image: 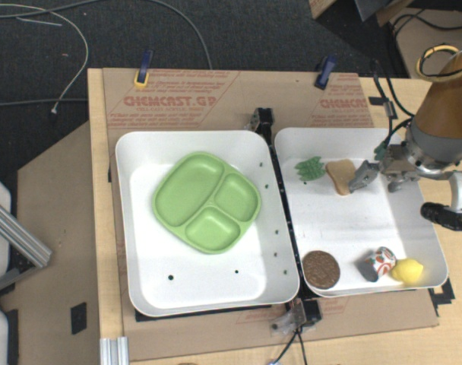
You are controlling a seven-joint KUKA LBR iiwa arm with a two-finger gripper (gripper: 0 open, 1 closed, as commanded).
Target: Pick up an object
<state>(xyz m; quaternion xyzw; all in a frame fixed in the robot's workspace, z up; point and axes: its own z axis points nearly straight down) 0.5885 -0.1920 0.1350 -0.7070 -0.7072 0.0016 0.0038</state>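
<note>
A glossy green plate [207,201] with three moulded sections lies in the smooth white left bin [132,158]. The right bin [352,217] holds a leafy green piece [311,168], a tan flat piece [340,176], a rough brown disc [321,269], a rounded white-and-red object [378,263] and a yellow lump [409,271]. The gripper [380,176] hangs above the right bin's far side just beside the tan piece, metal fingers [362,178] spread, gripping nothing. Red print on the desk cardboard [216,90] seems to read "CHEMCAST GP"

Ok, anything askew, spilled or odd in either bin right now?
Nothing spilled or damaged. The green divided plate sits rotated, corner-on to the left bin. In the right bin, the gripper is right beside the tan piece.
</note>
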